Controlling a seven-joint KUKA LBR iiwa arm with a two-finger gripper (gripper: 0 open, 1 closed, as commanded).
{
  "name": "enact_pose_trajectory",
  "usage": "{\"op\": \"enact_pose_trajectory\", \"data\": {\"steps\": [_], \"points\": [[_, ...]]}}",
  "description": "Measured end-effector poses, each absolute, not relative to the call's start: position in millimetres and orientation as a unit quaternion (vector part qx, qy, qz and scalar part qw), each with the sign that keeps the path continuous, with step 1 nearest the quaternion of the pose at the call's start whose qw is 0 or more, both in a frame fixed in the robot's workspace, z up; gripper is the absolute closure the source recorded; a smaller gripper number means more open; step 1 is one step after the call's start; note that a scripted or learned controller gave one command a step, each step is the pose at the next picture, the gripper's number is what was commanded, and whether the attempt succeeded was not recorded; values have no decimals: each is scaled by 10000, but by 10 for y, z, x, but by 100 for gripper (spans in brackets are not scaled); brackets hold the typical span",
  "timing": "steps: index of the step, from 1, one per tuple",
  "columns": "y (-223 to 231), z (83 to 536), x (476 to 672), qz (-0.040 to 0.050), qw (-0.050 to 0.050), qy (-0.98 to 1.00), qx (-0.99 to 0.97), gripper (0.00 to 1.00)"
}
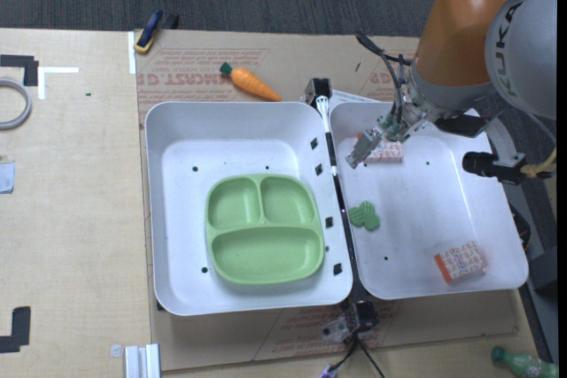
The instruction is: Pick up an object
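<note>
On the table (80,190) stand two shallow white bins side by side. At the near edge, past the right bin's corner, a green bottle-like thing (523,359) lies on its side. Inside the right bin (425,279), nearest the camera, is one small orange-and-white patterned box (460,262), well apart from the jaws. Farther in, close to the divider between the bins, sits one small green leafy toy (363,215), below the jaws and apart from them. The left bin (177,190) holds one green divided plate (264,228) with three compartments.

Farther back in the right bin, the jaws (370,142) hang at the upper left part, slanting toward the divider. A pale pink-and-white block (386,153) lies just beside them, touching or nearly so; it may sit against one finger, but the view is too small to tell whether it is between them. How wide the jaws stand I cannot tell.

Beyond the bins, one toy carrot (252,82) rests on cardboard (195,71), and one blue-and-yellow clip (149,30) lies at the far edge.
</note>
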State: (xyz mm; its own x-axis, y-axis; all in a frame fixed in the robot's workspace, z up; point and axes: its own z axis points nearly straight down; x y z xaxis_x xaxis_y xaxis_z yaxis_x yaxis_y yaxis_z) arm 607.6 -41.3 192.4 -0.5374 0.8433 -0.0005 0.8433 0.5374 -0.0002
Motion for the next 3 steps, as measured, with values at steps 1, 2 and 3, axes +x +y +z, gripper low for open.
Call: {"op": "enact_pose_trajectory", "data": {"steps": [1,2,3], "points": [[-1035,967,6176,13,38,8893,4574,0],[-130,1925,6382,1,11,9092,4163,0],[-131,1925,6382,1,10,9091,4165,0]]}}
